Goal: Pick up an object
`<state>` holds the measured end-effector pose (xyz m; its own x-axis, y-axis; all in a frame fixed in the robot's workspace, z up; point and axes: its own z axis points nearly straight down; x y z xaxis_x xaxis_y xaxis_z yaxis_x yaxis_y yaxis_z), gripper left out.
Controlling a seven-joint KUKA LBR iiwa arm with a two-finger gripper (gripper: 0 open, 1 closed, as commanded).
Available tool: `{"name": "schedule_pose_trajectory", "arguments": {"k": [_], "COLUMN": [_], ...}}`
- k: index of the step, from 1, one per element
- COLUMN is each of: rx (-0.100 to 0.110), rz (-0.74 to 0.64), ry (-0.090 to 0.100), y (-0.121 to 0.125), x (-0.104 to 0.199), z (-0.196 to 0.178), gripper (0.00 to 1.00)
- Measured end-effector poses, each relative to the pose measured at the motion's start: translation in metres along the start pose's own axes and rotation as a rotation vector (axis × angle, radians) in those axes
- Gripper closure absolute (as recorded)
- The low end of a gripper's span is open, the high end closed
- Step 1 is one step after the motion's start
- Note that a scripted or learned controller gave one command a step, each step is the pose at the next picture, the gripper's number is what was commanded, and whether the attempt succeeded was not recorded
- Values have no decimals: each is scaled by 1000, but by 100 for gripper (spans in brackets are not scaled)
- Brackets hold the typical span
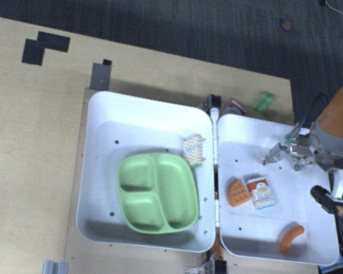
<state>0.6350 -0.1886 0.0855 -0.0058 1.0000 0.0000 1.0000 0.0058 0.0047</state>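
Nearest the lens: table (19,161) edge. Two white bins: left bin (101,154) with green divided plate (157,192), patterned packet (193,148); right bin (233,233) with waffle-like toy (238,193), small carton (261,192), orange sausage (291,238). End effector (289,157) splayed, ungrasping, poised over bin's far part. Approach step, by judgement; next: shift toward carton, descend, close.

Two white bins (88,171) on bench (19,161)

Green tray (157,192) in white bin (101,154); orange waffle (238,193), orange-red sausage (291,238), white/yellow patterned packet (193,148) seen.
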Motion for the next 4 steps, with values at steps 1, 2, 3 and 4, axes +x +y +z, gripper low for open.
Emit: {"name": "schedule_pose_trajectory", "arguments": {"k": [1, 2, 3, 4], "rx": [0, -1, 2, 0], "rz": [-1, -2, -2, -1], "ry": [0, -1, 1, 1], "y": [8, 35, 11, 35], "x": [20, 6, 53, 82], "z": [0, 0, 0, 0], "gripper": [0, 0, 0, 0]}}
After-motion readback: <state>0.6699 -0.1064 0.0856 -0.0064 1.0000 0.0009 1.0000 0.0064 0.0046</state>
